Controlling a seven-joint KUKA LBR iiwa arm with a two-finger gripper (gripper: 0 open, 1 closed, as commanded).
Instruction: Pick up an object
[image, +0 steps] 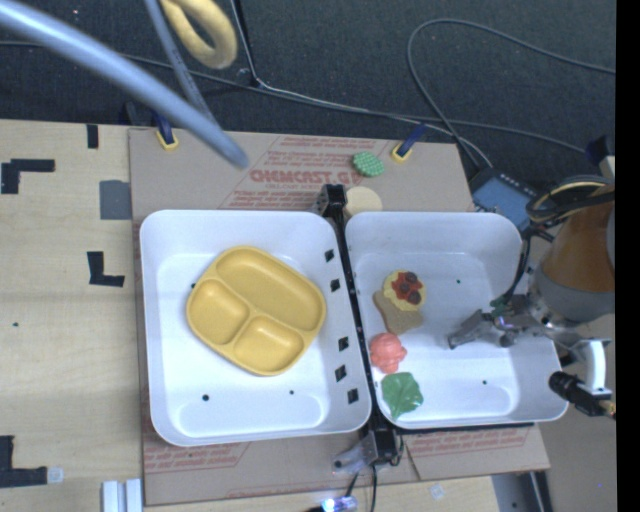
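The right bin (470, 232) holds three small objects near its left wall: a tan pastry with red berries on top (402, 297), a pink lumpy piece (387, 350) and a green leafy piece (401, 393). My gripper (462, 335) hangs over the right half of that bin, its grey fingers pointing left toward the objects. It sits a short way right of the pink piece and touches none of them. Nothing lies between its fingers.
The left bin (165, 300) holds a yellow divided plate (256, 310). A black divider (345, 300) runs between the bins. A green patterned disc (368, 162) and a tan disc (362, 198) lie on the cardboard behind the bins. Cables cross the dark floor at the back.
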